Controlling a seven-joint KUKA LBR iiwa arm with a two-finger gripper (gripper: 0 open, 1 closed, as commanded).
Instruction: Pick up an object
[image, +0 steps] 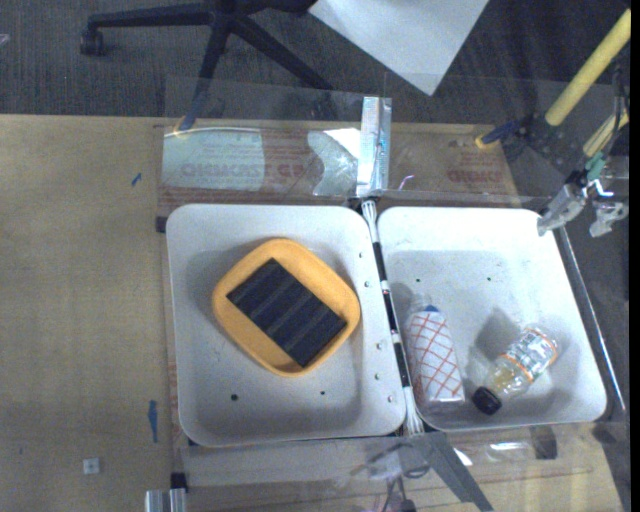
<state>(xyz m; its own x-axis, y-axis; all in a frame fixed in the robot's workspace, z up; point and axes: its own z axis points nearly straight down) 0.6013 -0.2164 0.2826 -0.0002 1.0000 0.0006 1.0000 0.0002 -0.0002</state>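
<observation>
Two shallow white bins are sitting side by side on the wooden bench (80, 300), their inner rims touching down the middle.

In the left bin (190, 400), an orange-yellow dish (240, 345) with rounded corners is lying near the centre, turned at an angle to the bin's walls. A dark ribbed panel (286, 312) is filling its hollow. The dish is sitting clear of every wall, a touch nearer the far edge than the near one.

Over in the right bin (560, 290), two things are resting towards the near edge. A white pouch with a red lattice print (434, 355) is lying lengthwise just beside the inner wall, the one shared with the left bin. Next to it, closer to the near right corner, a small clear bottle (520, 365) with yellowish contents is lying on its side, its black cap (486, 401) pointing at the near edge, just beside the pouch's lower end. The far half of this bin is showing bare white floor.

The gripper (585, 200) is hanging at the far right corner of the right bin, out over the rim, well apart from pouch and bottle alike. It is small and partly blurred against the clutter there, so I cannot tell how it is set, and nothing is showing in its grasp.

Behind both bins, a clear plastic sheet (270, 150) is standing along the far edge of the bench.
</observation>
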